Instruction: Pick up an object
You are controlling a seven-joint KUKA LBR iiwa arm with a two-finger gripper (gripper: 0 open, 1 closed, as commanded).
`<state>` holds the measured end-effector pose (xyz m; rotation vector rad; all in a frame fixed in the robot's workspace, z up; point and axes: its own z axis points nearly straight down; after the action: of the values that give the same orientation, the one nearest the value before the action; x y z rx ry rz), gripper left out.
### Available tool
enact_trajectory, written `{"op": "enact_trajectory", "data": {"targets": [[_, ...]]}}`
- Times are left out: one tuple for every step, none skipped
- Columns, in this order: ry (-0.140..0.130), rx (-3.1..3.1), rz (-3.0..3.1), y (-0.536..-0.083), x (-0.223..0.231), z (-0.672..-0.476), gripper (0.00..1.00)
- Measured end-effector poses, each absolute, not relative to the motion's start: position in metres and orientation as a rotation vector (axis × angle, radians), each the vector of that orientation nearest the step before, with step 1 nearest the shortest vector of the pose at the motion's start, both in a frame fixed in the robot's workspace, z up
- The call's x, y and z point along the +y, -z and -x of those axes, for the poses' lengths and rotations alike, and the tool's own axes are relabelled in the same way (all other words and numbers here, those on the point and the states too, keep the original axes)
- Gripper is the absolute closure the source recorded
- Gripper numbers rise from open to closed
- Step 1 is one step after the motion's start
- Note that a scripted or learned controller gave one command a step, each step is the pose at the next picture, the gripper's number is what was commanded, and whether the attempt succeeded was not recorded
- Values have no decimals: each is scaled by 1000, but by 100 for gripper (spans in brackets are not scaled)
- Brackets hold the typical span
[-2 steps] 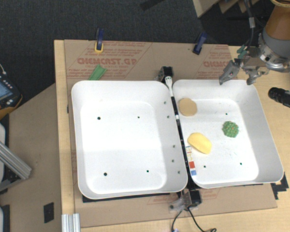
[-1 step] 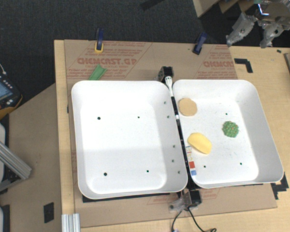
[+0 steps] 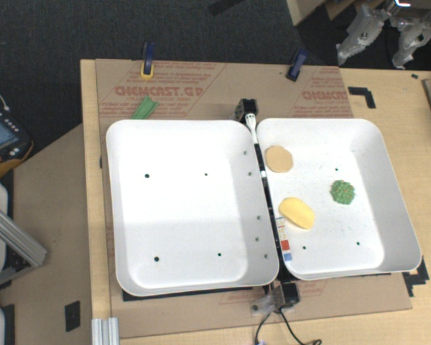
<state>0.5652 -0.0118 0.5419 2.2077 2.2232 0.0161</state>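
Looking down on the bench, we found the gripper parked well above and beyond the far edge of the right bin, over the dark floor rather than the bench. Its pale fingers hung apart with nothing between them, so it carried no object.

Taking the right bin as our landmark, we saw three candidates lying inside it. A tan round piece sat near its far left corner, close to the wall shared with the left bin. A yellow lump lay nearer the front, also toward that shared wall. A green broccoli-like piece rested toward the middle, well apart from both others.

We judged the pick had not begun: this was the approach step. The next move called for choosing one object, carrying the gripper over the right bin and lowering it with the fingers straddling the target. The green piece, standing clear of the walls, looked the easiest choice.
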Motion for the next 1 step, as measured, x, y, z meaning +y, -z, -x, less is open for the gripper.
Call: {"op": "enact_trajectory", "data": {"targets": [[-7, 2218, -2215, -547, -15, -567, 100]]}}
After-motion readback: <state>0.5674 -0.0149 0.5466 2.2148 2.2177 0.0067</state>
